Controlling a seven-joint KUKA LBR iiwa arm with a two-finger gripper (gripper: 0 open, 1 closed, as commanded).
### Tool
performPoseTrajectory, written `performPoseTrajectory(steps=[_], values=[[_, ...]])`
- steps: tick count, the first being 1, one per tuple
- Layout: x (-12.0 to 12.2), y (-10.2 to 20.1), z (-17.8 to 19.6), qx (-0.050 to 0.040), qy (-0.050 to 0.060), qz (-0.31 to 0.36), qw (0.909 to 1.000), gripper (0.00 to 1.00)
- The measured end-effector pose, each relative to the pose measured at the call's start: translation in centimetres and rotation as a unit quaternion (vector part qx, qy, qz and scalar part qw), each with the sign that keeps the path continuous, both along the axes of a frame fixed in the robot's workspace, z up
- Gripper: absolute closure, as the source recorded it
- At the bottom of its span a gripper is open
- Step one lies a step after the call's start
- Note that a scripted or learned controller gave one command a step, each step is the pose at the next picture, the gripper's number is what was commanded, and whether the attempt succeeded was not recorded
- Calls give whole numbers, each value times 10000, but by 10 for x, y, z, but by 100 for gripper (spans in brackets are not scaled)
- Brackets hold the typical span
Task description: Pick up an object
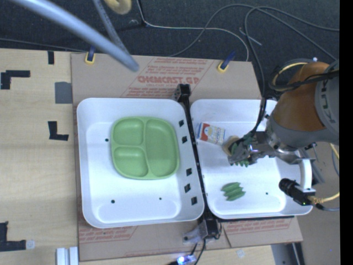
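**Operator:** Where is your arm just now?

**Spotter:** Your arm (300, 106) comes in from the right of the frame, its orange band sitting over the right-hand bin (218, 203). The gripper (240, 150) hangs low in the middle of that bin. It is dark and blurred there, and you cannot tell from this view how it is set or whether anything is caught in it.

**Operator:** What can I pick from?

**Spotter:** You have two things in that right bin. A small white packet (210, 133) with red and blue print lies toward the bin's upper left, just beside the divider and up-left of the gripper. A small green pod-shaped piece (233, 190) lies lower in the frame, below the gripper and apart from it, on the bin floor.

**Operator:** And the other bin?

**Spotter:** The left bin (91, 200) holds a green divided plate (145, 147) with three compartments, lying flat toward the upper middle of the bin. Both bins rest on a cardboard sheet (160, 73) with red lettering. A grey bar (66, 18) crosses the upper left corner of the frame, and thin cables trail along the dark top edge.
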State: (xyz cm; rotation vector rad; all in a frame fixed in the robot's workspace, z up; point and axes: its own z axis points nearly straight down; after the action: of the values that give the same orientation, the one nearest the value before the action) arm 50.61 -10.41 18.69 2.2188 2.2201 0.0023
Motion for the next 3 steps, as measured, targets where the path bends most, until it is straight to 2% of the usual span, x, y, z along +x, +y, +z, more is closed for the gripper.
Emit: performPoseTrajectory(steps=[1,2,3], values=[[1,0,43,0,-3,3,10000,100],[4,56,51,14,15,33,10000,100],[6,107,38,10,33,26,10000,100]])
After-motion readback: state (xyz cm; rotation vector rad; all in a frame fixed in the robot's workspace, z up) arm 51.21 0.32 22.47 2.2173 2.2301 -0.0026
